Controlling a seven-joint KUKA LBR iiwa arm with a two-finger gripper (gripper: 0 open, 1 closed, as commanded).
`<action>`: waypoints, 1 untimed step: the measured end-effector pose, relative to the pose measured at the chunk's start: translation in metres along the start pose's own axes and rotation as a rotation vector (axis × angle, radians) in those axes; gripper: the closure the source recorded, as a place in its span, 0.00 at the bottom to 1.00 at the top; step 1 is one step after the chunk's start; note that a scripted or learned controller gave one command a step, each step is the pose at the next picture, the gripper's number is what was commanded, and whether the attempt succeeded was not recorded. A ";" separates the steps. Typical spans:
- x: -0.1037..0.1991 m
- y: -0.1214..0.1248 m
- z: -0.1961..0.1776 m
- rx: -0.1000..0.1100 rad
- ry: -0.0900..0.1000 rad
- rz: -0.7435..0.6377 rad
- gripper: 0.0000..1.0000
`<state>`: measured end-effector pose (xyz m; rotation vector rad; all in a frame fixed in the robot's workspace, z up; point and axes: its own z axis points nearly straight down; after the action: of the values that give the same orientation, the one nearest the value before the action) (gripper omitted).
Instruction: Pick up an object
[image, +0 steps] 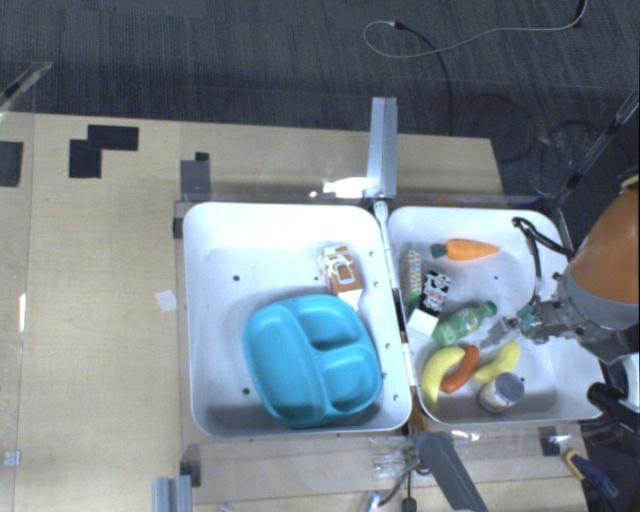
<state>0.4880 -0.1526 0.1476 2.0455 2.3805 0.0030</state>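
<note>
From my remote seat I see the arm (610, 265) reaching in over the right bin (545, 405), its orange band above the wrist at the tabletop's right edge. The end effector (525, 325) sits low inside that bin, near its middle, just beside the green bottle (462, 322) and above the yellow banana (497, 364). I cannot tell from this slanted view how its tips are set, and I see nothing clearly caught in it.

The right bin carries the pickable things: an orange carrot (470, 250) near the far wall, a small black-and-white carton (434, 290) below it, the green bottle lying tilted across the centre, a second yellow banana-shaped piece (440, 368) with a red-orange piece (461, 370) resting against it, and a small grey can (499, 392) near the bin's front wall.

The left bin (215, 300) holds a blue divided tray (312, 358) toward its front right corner, with a small orange-and-white box (340, 268) just beyond it, close to the divider between the bins.
</note>
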 end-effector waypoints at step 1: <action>0.021 0.005 0.058 -0.008 -0.002 0.137 0.00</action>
<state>0.4904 -0.1307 0.0897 2.1989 2.2306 0.0104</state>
